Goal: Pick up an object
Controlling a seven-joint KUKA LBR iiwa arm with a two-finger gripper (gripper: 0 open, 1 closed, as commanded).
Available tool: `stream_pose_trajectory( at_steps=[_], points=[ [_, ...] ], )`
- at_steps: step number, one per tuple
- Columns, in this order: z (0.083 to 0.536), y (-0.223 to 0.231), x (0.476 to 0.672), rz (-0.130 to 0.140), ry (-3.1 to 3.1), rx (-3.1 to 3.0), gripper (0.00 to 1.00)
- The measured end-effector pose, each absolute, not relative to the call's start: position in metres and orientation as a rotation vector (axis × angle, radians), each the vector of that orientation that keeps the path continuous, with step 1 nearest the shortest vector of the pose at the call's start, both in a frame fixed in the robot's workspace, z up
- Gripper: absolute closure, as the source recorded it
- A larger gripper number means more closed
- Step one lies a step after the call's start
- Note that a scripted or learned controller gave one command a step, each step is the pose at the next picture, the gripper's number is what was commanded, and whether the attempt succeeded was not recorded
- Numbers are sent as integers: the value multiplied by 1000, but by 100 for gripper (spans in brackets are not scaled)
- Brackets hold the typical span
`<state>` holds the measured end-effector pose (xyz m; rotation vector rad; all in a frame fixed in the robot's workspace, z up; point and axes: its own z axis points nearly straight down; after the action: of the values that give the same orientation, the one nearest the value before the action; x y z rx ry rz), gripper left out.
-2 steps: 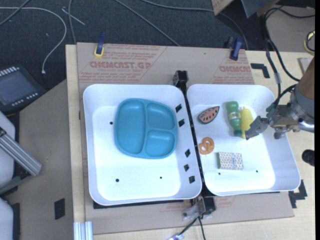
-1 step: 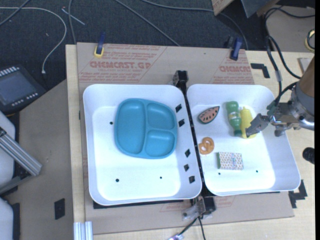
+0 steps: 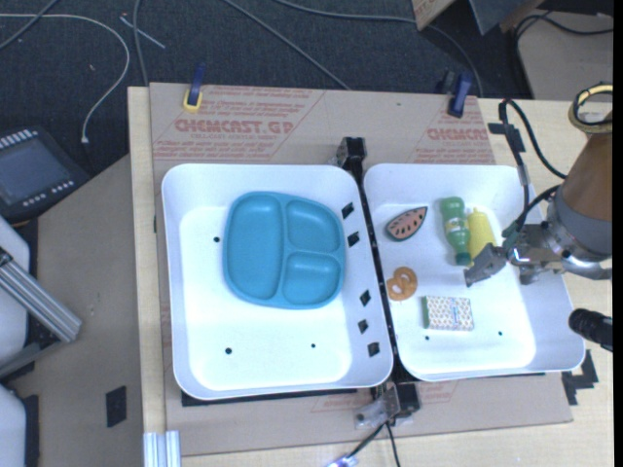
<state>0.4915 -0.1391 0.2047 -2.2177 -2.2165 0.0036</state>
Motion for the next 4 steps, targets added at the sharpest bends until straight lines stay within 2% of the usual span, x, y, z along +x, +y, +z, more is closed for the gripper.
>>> stream_pose_trajectory(
  at_steps=[2,3,4],
  points=[
    [96,-149,480,-2,-2216,-2223,0],
    [111,-148,482,-9,-2223,-2223,100],
    [168,-141,491,-6,-2228,-2223,100]
  ],
)
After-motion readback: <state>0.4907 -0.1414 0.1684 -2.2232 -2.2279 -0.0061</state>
